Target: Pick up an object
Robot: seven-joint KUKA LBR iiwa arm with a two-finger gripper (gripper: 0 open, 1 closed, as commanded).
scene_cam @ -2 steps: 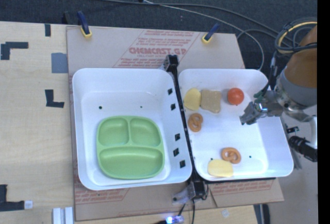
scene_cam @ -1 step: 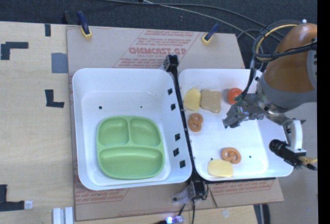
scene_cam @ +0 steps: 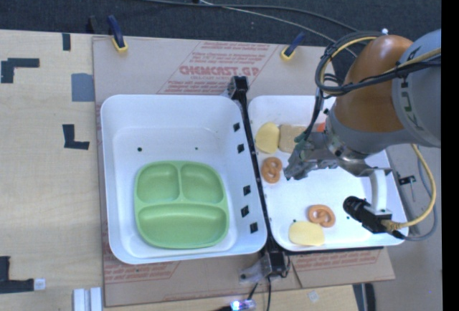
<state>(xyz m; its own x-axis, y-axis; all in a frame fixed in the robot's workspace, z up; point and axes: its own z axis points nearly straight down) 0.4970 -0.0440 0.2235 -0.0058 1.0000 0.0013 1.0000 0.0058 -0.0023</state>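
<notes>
End effector (scene_cam: pixel 295 165) fingers — unreadable (arm-shadowed); tan piece (scene_cam: pixel 290 136) half hidden behind it.

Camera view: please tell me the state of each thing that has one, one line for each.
Green plate: upright, flat in the left bin, compartments bare.
Gripper: low over the right bin, near the food pieces.
Pretzel: lying flat beside the gripper.
Second pretzel: lying flat, apart from the gripper.

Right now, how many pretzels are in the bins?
2. One pretzel lies in the right bin near the divider, just left of the gripper. The other pretzel sits nearer the front, above a yellow piece. The arm may hide more.
</notes>
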